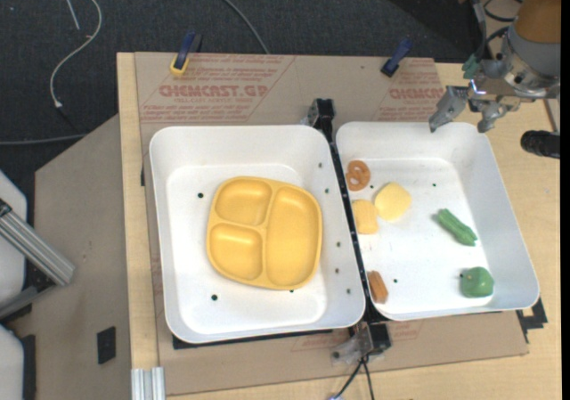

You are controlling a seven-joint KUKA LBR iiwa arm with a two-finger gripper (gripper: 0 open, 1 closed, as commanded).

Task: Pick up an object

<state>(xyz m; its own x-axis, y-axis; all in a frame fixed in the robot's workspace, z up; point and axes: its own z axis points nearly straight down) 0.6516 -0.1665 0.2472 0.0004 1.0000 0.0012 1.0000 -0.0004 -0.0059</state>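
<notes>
The gripper hangs above the right bin's far edge, fingers spread apart and grasping nothing; a green pepper lies in that bin.

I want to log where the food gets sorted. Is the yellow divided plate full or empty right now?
Empty. The yellow divided plate in the left bin shows bare compartments; the toy food lies in the right bin.
</notes>
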